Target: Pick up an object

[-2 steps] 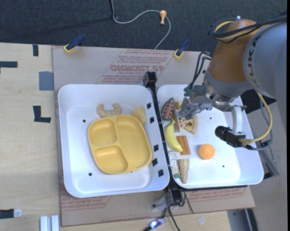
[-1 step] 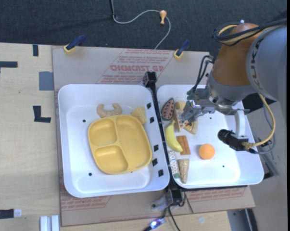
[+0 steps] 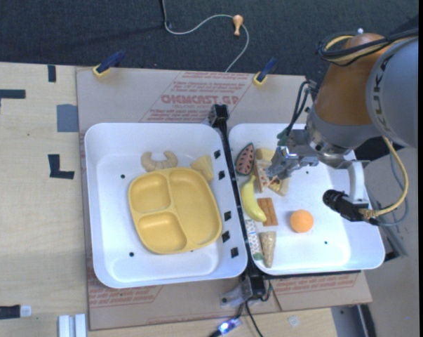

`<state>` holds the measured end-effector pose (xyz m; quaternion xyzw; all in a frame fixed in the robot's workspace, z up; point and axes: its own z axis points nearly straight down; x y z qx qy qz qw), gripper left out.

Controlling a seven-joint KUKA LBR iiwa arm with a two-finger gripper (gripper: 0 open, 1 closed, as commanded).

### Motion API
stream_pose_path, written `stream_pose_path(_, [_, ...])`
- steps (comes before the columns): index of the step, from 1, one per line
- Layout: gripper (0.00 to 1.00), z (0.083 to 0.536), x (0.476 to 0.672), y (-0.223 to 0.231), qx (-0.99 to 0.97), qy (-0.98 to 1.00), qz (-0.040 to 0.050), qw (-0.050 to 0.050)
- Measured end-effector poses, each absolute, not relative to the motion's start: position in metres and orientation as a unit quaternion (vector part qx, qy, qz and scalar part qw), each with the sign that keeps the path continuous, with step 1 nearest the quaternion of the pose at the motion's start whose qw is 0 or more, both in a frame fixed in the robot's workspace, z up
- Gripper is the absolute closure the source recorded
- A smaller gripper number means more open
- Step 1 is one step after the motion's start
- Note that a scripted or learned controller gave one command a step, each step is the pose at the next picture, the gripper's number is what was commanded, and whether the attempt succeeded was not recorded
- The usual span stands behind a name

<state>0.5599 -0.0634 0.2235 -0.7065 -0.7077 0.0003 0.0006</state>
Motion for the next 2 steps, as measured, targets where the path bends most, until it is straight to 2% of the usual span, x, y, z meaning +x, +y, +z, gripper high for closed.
stream_pose_path(2, [1.0, 0.2255, 0.5764, -0.0693, -0.707, -0.707, 0.0011, 0.0])
